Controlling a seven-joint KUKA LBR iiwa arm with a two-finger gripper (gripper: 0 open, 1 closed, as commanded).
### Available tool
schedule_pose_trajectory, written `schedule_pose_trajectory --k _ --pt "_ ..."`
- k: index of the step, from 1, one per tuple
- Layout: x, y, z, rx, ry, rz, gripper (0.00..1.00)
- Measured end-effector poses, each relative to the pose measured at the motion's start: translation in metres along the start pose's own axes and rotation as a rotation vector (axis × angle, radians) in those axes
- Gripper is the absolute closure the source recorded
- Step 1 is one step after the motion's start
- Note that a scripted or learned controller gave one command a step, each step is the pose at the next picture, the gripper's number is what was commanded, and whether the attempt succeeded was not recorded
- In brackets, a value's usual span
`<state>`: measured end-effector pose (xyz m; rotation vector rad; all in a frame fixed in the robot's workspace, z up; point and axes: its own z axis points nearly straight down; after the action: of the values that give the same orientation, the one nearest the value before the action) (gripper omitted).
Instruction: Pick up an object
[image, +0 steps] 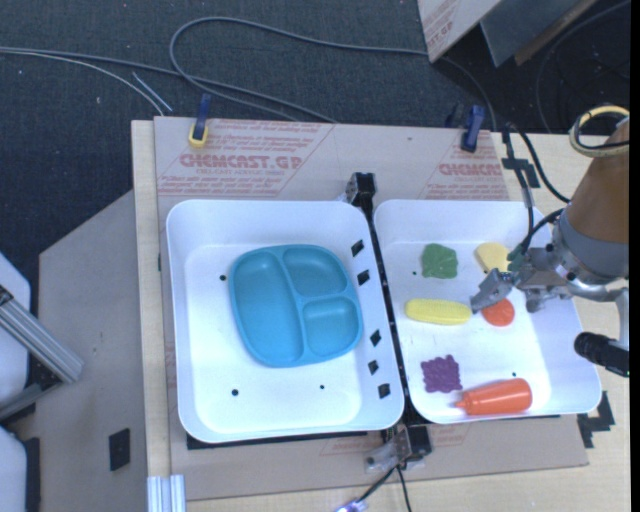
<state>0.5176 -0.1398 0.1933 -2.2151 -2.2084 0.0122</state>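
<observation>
The gripper (497, 297) is sitting low in the right bin (560, 395), right by a small red ball (499, 314). I can't tell if it is grabbing anything. The yellow banana (437, 312) is lying just beside it, so the ball may be rolling away or getting bumped.

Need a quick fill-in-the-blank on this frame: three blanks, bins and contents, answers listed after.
1. The blue divided tray lies in the ____ bin.
2. The purple item lies beside the ____ carrot.
3. The gripper is over the ____ bin, near the yellow banana and a small red-orange item.

Answers: left; orange; right
</observation>
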Motion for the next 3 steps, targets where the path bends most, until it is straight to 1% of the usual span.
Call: schedule_pose_trajectory --k 1,2,3 --pt "0.0 0.003 -0.007 -0.014 -0.002 -0.003 0.0" --pt "0.004 0.005 0.056 -0.007 -0.001 -0.003 0.0" --pt "0.005 0.004 0.11 -0.008 -0.001 -0.003 0.0"
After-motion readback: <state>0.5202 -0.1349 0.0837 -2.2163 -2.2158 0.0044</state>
